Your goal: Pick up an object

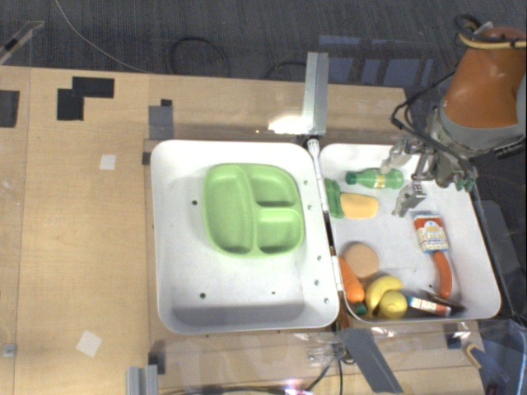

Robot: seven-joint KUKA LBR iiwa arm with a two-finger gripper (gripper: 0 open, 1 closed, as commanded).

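My gripper [405, 178] hangs over the back of the right bin [482, 245], its fingers [409, 197] spread open. A green bottle [372, 178] lies on its side just left of it, with its right end reaching in between the fingers. I cannot tell whether they touch it. Just below the bottle lies a yellow wedge [360, 206]. Beside it, along the bin's left wall, is a green piece [332, 197]. A red and white packet [431, 234] lies below the gripper.
The right bin's front half holds a brown disc [361, 260], a carrot [352, 282], a banana [380, 290], a lemon [394, 305], a red marker [428, 305] and an orange sausage [445, 274]. A green divided plate [251, 208] sits in the left bin [177, 245].
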